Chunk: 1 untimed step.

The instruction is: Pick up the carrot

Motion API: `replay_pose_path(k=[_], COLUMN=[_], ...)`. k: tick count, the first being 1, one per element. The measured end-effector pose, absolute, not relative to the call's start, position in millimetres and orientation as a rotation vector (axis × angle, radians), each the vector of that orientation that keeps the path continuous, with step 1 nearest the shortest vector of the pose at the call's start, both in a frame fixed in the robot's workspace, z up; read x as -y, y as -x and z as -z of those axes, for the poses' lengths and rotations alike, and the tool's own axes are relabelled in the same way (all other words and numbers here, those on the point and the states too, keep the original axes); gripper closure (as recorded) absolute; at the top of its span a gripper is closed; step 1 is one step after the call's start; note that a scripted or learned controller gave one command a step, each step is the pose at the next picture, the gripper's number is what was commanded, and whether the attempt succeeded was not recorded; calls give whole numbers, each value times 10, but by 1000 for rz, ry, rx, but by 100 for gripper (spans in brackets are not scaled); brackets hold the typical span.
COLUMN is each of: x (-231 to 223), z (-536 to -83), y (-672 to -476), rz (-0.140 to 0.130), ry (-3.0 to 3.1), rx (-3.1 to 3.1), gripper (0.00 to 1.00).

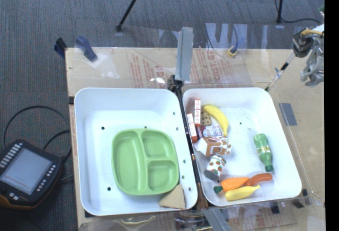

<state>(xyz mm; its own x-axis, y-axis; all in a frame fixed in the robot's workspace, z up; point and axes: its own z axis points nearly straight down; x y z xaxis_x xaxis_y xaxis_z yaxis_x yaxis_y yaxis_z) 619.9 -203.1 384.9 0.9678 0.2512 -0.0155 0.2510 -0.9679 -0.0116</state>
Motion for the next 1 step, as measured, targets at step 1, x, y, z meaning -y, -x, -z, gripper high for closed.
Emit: replay_pose_path(k=[1], x=[1795], z=[-3291], y=[-5690], rz=[-10], ry=[3052], rx=[725], gripper=[100])
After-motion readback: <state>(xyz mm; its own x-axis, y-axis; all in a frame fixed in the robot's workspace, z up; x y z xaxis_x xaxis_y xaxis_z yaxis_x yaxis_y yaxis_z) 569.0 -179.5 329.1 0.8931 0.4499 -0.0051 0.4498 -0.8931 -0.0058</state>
